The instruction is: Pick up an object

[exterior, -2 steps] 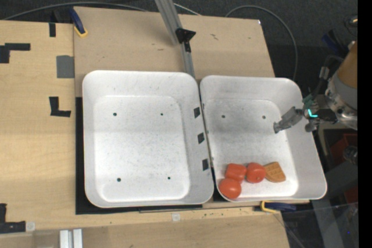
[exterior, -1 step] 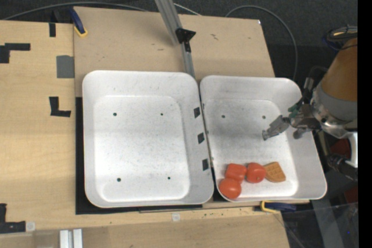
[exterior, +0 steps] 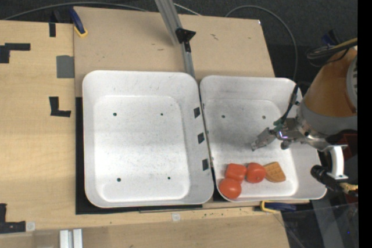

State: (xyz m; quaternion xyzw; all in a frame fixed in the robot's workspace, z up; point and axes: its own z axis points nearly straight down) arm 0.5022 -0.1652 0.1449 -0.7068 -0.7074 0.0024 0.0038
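Starting at the left bin [exterior: 139,136], its floor is bare; the right bin [exterior: 247,96] holds three red pieces [exterior: 241,176] and a tan piece [exterior: 274,172] bunched against its near wall — easy targets. Above them hangs the hand [exterior: 268,139], carrying nothing — whether it is open I cannot tell.

Bins [exterior: 139,81] white, dark-speckled; three objects [exterior: 235,172] red-orange, one [exterior: 275,172] tan-orange; bench [exterior: 35,101] pale wood.
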